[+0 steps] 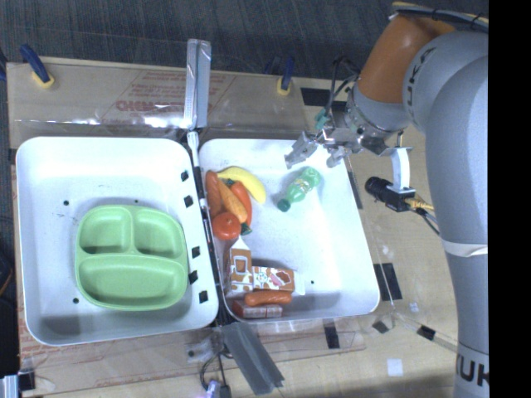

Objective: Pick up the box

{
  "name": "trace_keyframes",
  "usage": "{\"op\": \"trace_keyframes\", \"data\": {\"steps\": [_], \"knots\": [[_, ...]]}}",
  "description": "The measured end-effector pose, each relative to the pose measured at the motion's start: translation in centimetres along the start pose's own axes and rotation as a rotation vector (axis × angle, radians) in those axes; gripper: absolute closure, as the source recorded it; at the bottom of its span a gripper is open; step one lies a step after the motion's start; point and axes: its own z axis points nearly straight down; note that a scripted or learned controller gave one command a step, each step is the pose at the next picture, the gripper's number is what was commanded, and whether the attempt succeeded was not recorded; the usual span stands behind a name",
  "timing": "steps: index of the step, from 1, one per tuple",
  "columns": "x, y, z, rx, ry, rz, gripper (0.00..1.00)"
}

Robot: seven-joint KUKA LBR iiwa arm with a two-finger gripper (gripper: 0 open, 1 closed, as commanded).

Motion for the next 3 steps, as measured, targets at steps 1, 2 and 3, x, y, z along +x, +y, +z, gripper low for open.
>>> {"op": "trace_keyframes", "data": {"steps": [1,2,3], "knots": [[-2.6,-5.1,4.9,0.000,-0.001,-0.030,0.00],[-2.5,-4.9,11.2,-0.001,0.000,-0.153,0.00],[-1.3,-5.6,-9.1,-0.004,-0.002,-0.151,0.00]]}}
